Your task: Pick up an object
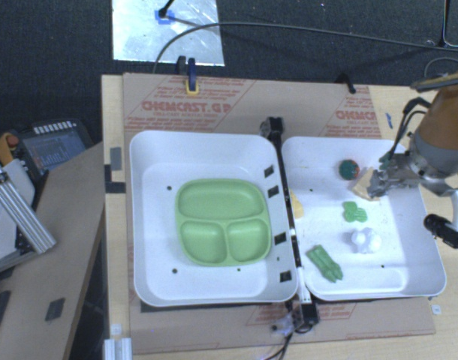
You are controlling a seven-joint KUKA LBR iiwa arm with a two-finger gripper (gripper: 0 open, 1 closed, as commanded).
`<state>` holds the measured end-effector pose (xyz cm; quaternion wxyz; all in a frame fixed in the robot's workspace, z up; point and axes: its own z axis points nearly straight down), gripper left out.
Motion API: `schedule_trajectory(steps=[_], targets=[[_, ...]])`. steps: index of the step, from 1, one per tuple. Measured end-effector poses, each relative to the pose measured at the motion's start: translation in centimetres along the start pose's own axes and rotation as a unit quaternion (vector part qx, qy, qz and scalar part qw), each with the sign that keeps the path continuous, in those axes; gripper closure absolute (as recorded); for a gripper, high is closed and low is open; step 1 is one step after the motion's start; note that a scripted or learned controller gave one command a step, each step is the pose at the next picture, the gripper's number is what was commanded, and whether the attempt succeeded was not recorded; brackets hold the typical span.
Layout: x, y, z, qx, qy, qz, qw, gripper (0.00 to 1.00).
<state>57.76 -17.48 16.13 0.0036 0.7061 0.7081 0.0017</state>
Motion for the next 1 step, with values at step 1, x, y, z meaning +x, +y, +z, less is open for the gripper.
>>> schedule_trajectory(steps=[1], targets=[[0.01,0.58,-4.44,0.0,0.0,-0.001,1.0,1.0]])
